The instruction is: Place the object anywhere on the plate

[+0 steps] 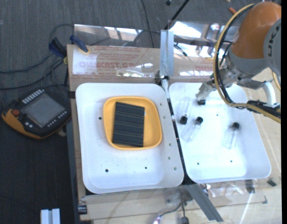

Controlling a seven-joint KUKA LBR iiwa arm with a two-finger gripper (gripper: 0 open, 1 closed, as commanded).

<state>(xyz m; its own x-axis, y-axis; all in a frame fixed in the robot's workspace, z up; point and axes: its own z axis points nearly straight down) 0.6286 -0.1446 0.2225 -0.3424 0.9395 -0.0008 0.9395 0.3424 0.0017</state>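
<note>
My hand hangs over the far edge of the right bin, and I cannot tell its state. The dark ribbed block lies flat in the middle of the yellow plate in the left bin, so I judge the placing done. Three clear vials lie scattered below me.

The arm is grey metal with a broad, rounded orange band above the wrist. Dark lettering marks the grey casing beside the band. Yellow and black cables loop around it and trail off to the right.
</note>
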